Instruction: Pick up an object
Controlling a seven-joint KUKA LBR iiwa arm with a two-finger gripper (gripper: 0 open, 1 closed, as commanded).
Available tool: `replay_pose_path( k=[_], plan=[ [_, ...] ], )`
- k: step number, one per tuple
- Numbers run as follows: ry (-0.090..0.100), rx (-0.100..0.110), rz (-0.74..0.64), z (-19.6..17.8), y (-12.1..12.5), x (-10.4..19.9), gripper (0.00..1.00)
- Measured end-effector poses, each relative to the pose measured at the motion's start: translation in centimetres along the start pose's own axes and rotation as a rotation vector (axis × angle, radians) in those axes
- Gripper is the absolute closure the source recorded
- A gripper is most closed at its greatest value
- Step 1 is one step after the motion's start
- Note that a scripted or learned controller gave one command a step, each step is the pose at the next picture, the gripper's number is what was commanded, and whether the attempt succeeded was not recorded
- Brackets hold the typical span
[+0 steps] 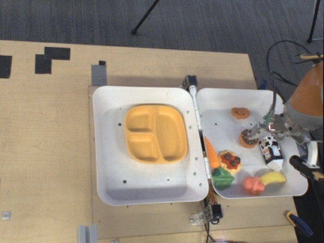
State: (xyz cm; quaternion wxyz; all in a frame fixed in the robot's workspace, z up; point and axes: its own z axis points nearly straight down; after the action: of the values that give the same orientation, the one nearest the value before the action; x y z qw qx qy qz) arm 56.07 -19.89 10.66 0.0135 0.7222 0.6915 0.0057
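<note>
My gripper [259, 130] hangs over the right bin [223, 97]; the chocolate doughnut [248, 137] lies just left of it; finger state I cannot tell.

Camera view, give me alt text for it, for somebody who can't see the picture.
A grey robot arm reaches from the right into the right white bin, its gripper over a chocolate donut among toy foods: carrot, pizza slice, banana, green vegetable. The left white bin holds a yellow divided tray.
</note>
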Motion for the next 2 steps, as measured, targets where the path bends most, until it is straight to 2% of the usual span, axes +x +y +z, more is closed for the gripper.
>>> replay_pose_path(
  k=[1, 2],
  plan=[
    [-0.005, -0.001, -0.283, 0.1, -0.3, -0.4, 0.00],
    [-0.004, -0.009, -0.287, -1.1, 0.1, -0.2, 1.00]
  ],
)
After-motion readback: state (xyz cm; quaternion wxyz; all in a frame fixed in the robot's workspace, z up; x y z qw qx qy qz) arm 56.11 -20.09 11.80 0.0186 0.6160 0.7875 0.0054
